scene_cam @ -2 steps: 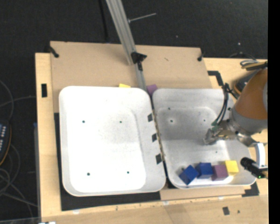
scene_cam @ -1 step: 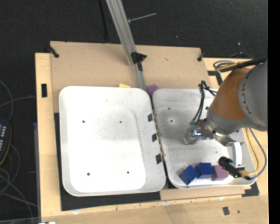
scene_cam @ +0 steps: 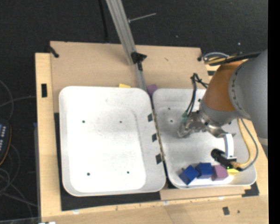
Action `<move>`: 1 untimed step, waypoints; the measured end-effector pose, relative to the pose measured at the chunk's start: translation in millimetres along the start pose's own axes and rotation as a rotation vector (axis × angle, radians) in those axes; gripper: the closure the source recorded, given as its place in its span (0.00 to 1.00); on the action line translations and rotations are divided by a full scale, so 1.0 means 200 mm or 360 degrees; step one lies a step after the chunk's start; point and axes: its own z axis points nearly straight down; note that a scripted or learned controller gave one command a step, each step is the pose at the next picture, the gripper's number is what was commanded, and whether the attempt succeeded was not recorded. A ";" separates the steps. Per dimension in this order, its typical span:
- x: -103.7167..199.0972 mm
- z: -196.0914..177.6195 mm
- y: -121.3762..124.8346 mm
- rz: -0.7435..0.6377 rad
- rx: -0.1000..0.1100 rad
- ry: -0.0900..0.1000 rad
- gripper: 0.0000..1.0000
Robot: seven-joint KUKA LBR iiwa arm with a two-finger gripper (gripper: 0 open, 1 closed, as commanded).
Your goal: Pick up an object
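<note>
My own arm (scene_cam: 245, 85), grey with an orange band above the wrist, sits highest under the camera and reaches in over the right edge of the surface (scene_cam: 84, 57). My jaws hang low over the middle of the right-hand shallow white bin (scene_cam: 177, 94). They are too small and blurred for me to tell whether they are spread or pressed together, and I see nothing between them.

Just toward the right edge from them, a black and white fitting (scene_cam: 225, 152) with a looping cable hangs off my wrist. Beyond that, in the same bin towards the near right corner of the surface, the task's pieces lie in a row: a dark blue block (scene_cam: 189, 174), a second blue block (scene_cam: 205, 169) touching it, and a purple block (scene_cam: 219, 172) beside that.

The left-hand shallow white bin (scene_cam: 107, 125) lies alongside, towards the left edge. Behind the bins, towards the far edge, a small purple block (scene_cam: 152, 88) and a small yellow piece (scene_cam: 124, 85) rest on the surface. A slanted grey metal pole (scene_cam: 123, 27) rises near them.
</note>
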 end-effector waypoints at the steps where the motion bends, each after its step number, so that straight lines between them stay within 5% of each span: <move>1: -0.01 -0.05 0.00 -0.0003 -0.0001 -0.0002 1.00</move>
